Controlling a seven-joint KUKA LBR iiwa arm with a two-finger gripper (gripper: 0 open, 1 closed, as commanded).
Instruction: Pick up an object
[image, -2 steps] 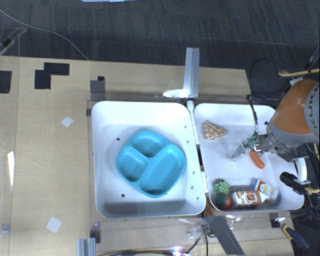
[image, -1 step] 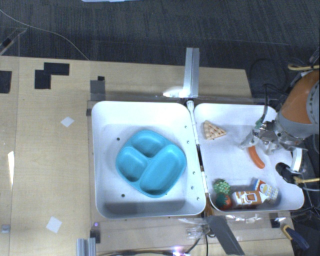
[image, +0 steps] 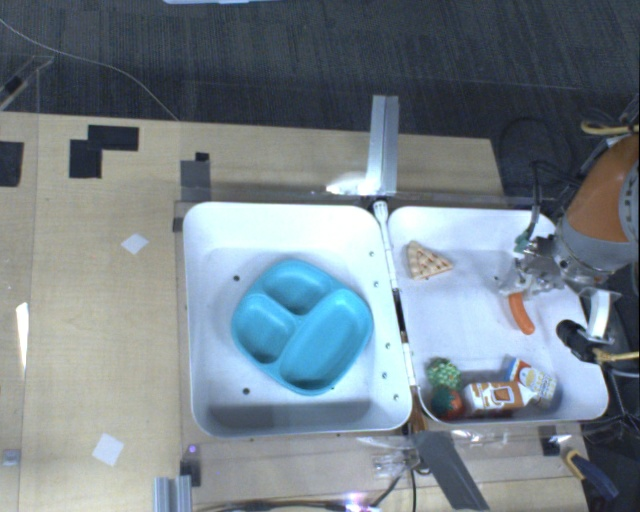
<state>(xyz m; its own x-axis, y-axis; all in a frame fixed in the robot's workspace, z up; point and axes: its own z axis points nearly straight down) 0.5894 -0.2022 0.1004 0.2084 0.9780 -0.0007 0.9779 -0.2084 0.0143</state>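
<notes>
Gripper (image: 527, 280) low in right bin (image: 470, 360), directly above upper end of orange sausage (image: 521, 313). Finger state: cannot tell. Risk: off-centre grasp on end; round sausage rolls or slips toward bin wall.

Bright, even overhead light; soft focus

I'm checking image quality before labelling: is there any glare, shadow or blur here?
Camera view: glare on the metal post between the bins; a soft shadow along the left bin near its front wall; the gripper looks slightly blurred; the blue tray is sharp.
</notes>
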